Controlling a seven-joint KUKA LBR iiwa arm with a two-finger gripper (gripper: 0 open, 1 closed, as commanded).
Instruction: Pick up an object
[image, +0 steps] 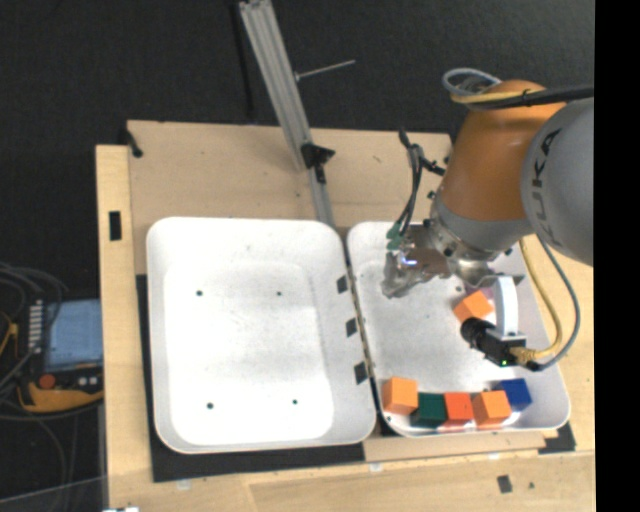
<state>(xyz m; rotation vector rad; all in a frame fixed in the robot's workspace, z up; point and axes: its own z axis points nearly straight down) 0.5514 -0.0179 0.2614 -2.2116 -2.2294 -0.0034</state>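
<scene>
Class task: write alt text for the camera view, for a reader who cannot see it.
A grey and orange robot arm reaches into the right white bin, its gripper near the bin's far left corner. Orange, green and blue blocks line the near edge.

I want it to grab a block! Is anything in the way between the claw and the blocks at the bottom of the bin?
Nothing visible: bare bin floor lies between the gripper and the row of blocks.

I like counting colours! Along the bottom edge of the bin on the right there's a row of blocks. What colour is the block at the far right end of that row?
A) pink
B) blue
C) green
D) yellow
B: the blue block sits at the right end of the row in the right bin, past the orange ones.
</scene>
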